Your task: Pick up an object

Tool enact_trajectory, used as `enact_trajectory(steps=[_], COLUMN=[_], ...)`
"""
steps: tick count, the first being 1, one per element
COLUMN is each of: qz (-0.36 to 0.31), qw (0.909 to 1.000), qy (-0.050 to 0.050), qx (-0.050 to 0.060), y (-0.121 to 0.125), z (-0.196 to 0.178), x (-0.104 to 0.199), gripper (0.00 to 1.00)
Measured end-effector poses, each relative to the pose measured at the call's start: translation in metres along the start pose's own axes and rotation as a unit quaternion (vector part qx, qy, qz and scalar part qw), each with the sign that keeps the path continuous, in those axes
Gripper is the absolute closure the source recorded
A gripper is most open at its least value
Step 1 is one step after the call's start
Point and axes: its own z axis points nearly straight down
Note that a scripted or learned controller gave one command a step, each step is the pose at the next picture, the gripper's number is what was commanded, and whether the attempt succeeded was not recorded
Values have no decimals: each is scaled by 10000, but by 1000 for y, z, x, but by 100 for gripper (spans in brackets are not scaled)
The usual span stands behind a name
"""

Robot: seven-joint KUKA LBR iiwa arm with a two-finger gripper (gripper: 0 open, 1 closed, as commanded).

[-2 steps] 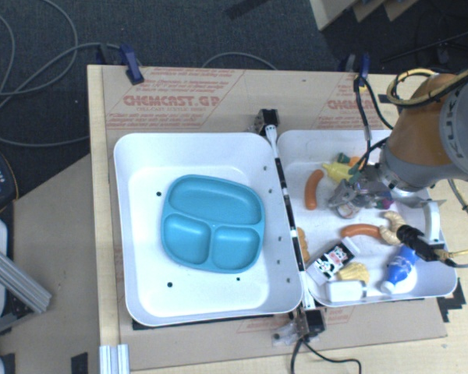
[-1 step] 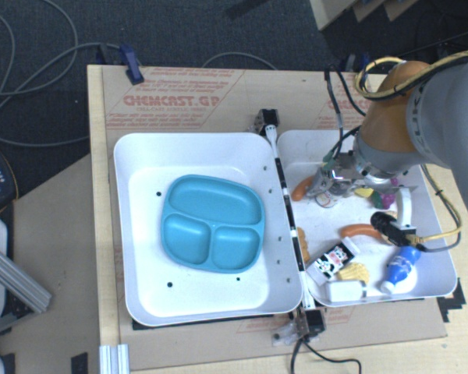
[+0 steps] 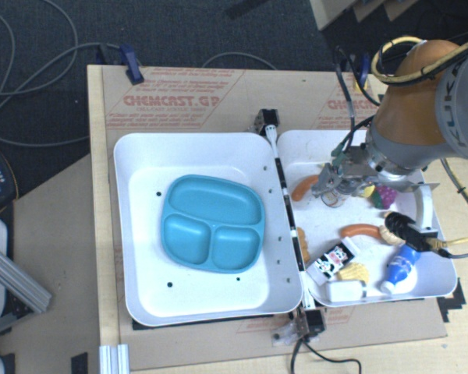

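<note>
the gripper point(image 3: 333, 187) hovers low in the right bin point(image 3: 312, 142), upper middle of the frame; its grasp state i cannot tell. the orange sausage-shaped toy point(image 3: 303, 187) lies just left of it, long axis slanting up-right.

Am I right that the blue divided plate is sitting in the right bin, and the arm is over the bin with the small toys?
Not quite. The camera view shows the blue divided plate in the left bin, not the right one. The arm is indeed over the right bin with the small toys.
</note>
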Motion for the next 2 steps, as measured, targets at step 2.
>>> enact_trajectory(steps=[2], qz=[33], qw=[10000], qy=[-2], qx=[53], y=[61], z=[-22], x=[16], gripper=[100])
